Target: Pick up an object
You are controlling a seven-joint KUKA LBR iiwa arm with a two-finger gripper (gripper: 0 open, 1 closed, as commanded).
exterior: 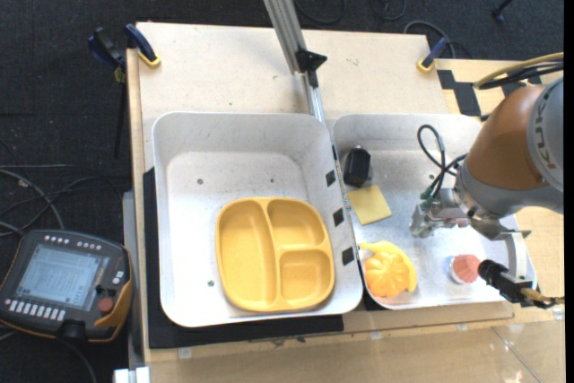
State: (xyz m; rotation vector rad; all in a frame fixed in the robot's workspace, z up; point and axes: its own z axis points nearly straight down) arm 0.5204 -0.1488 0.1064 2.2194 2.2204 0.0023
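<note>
1. Now the arm reaches in from the right, and its gripper hangs low over the right bin, in open floor with nothing between the fingers that I can see.
2. Whether those fingers are spread or pressed together, I cannot tell; they are too small and too dark against the wrist.
3. Candidates all sit in that bin: a yellow-orange soft toy at the near edge, a small pink-red round piece to its right, a flat yellow square further back, and a black block beyond that.
4. Over in the left bin rests a yellow divided plate, well apart from the gripper.
5. My read: this is the approach step, with no object secured yet.
6. Nearest are the toy and the pink-red piece. The next move calls for centring above one of them, descending straight and closing on it squarely; the flat square would be a harder pinch.
</note>
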